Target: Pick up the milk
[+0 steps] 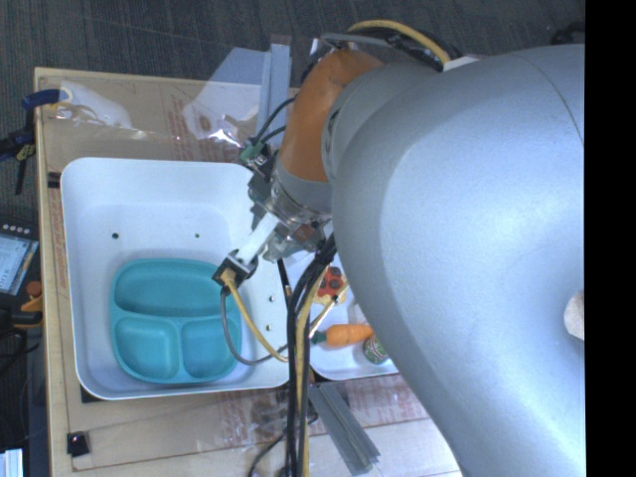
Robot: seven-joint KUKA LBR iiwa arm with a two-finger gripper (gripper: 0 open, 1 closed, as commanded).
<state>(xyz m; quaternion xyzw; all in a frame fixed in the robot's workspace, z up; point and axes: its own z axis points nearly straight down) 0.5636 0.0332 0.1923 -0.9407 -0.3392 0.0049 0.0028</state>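
Observation:
My grey arm with its orange band covers most of the right half of the view and hides nearly all of the right bin. The gripper hangs below the band, over the wall between the two bins, with its lower end buried among brackets and cables. A small strip of the right bin shows an orange carrot, a red and dark item and a green round item.
The left bin holds a teal divided plate in its near half. Yellow and black cables droop from the wrist over the left bin's right edge. Crumpled clear plastic lies on the bench behind the bins.

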